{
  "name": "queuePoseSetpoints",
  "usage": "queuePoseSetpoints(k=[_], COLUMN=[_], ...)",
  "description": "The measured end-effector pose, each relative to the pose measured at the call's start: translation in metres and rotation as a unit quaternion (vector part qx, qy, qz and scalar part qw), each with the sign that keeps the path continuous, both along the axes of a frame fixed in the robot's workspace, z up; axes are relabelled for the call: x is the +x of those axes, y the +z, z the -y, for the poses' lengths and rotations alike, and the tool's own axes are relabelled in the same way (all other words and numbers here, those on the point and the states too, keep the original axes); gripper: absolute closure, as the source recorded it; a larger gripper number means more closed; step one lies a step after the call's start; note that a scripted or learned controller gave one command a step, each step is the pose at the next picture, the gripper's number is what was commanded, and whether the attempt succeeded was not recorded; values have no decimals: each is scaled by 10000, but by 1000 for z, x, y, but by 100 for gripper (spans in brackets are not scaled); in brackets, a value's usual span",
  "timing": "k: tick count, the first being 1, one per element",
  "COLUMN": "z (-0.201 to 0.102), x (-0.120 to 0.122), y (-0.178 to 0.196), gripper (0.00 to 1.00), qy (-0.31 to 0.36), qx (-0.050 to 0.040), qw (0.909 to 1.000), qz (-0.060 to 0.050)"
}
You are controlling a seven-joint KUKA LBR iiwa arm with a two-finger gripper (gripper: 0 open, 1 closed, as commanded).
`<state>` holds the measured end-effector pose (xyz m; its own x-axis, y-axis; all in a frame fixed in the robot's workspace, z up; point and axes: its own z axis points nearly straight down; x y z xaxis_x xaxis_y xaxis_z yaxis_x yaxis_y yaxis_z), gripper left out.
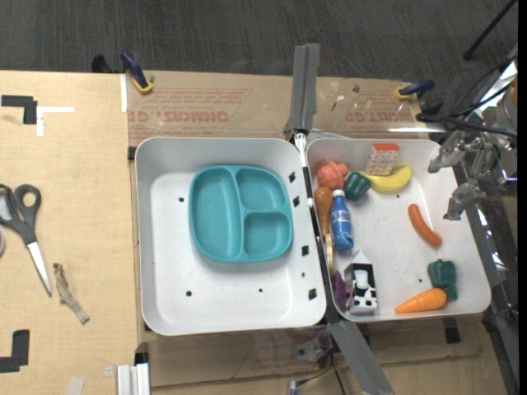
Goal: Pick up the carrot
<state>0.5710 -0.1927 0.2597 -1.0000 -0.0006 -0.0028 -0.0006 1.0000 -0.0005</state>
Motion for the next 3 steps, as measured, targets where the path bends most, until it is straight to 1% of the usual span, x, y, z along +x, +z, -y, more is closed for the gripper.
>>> queuePoseSetpoints(k=[1, 2, 3], z=[-30, -4, 5], x=[-66, -86, -5], y=[-68, -161, -166], gripper=[0, 0, 0], qy=[-496, -195, -950], qx=[5, -4, 1], qw=[9988, 9998, 9955], qz=[-9, 83, 15])
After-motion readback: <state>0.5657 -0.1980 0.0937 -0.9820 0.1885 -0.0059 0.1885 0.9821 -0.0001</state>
